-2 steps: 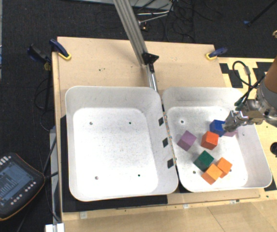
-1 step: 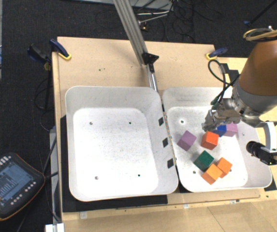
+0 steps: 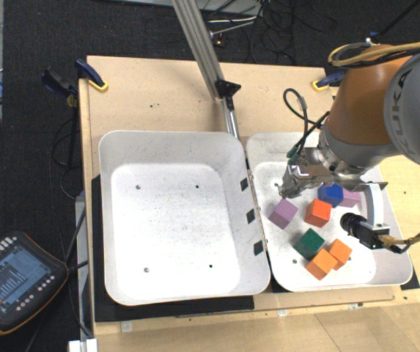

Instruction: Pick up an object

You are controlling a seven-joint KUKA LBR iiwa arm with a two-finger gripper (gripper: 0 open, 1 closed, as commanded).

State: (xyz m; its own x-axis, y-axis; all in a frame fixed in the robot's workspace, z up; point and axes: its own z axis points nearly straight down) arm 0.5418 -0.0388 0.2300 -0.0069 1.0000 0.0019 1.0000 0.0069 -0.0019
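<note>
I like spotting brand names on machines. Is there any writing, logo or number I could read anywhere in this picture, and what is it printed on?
"KUK": dark letters running down the grey shell of the arm, cut off at the picture's edge.
The handheld control pad at lower left has a lit screen with lines of text, too small and blurred to read.
Nothing readable on the coloured blocks or on the white bins.

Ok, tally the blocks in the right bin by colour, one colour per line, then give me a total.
Orange blocks: 3
Purple blocks: 2, with the second partly hidden behind the blue one
Blue block: 1
Green block: 1
Total: 7 blocks
</note>
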